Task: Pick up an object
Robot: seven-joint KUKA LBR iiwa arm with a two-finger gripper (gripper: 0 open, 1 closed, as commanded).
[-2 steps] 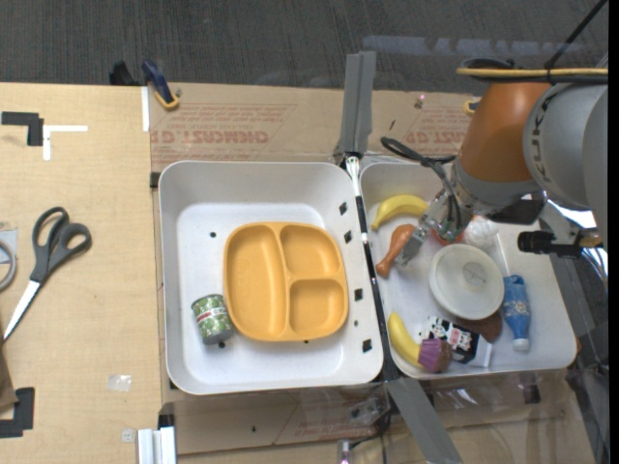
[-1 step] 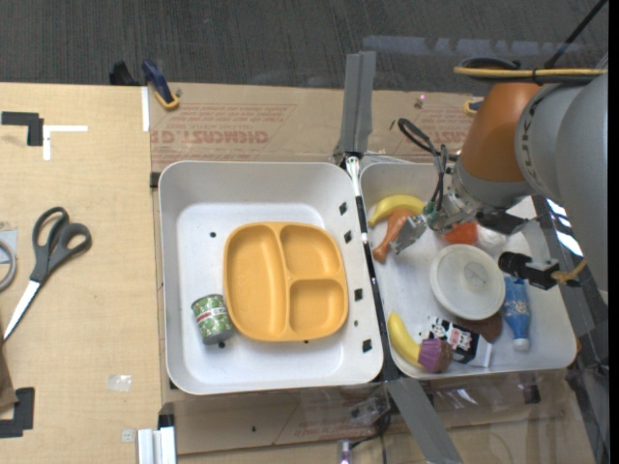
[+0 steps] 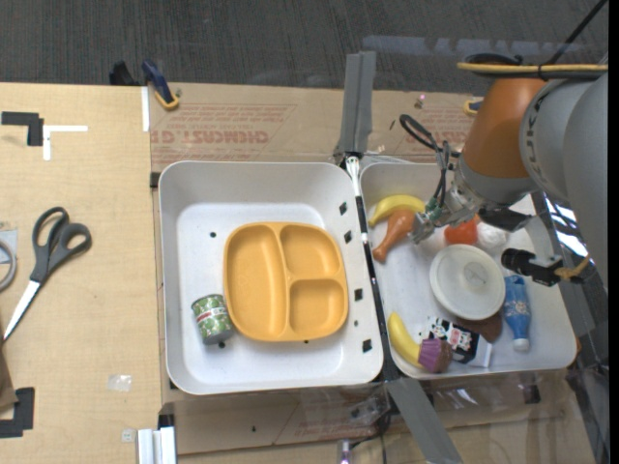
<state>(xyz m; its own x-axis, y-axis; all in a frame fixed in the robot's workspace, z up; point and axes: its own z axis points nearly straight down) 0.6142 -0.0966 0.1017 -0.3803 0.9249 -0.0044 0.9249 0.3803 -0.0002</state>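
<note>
I see the right white plastic bin (image 3: 556,351) at right of frame. The orange plastic toy drumstick (image 3: 392,232) lies in its upper left corner, beside the yellow toy banana (image 3: 398,205). I judge it light, rigid, slick; grasp across the narrow shank. The gripper (image 3: 432,218) touches its thick end; whether anything is clamped, I cannot tell.
</note>
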